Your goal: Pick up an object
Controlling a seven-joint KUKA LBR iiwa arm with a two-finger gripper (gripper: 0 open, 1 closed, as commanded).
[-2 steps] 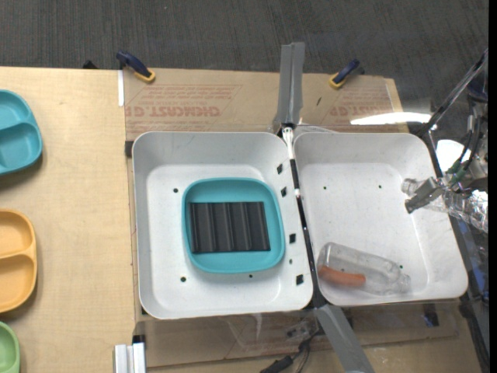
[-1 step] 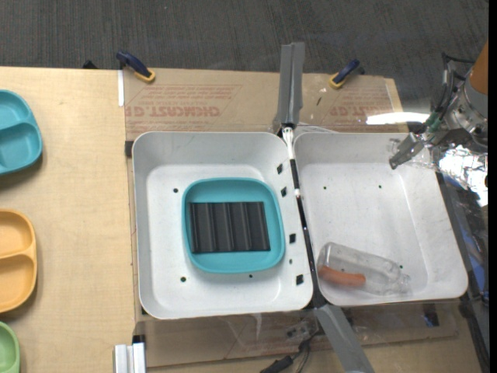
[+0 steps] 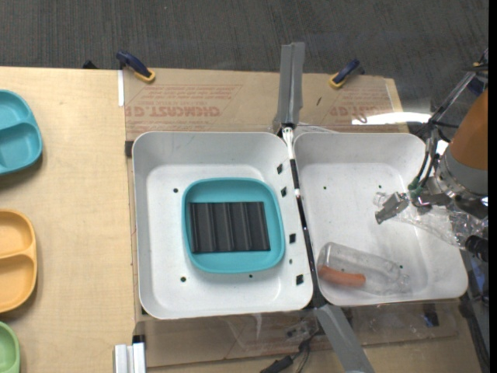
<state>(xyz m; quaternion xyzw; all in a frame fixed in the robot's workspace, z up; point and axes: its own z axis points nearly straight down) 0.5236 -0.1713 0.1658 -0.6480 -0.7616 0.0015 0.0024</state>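
A teal plate (image 3: 17,140), orange plate (image 3: 15,261) and clamps (image 3: 136,66) sit outside the bins.

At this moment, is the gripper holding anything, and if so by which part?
Cannot be told. The gripper is low in the right bin, above the clear plastic bottle, but clear plastic clutter around it hides any hold.

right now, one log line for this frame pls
gripper: over right bin, grasp unclear | clear bottle: lying at front of bin | teal tray: left bin
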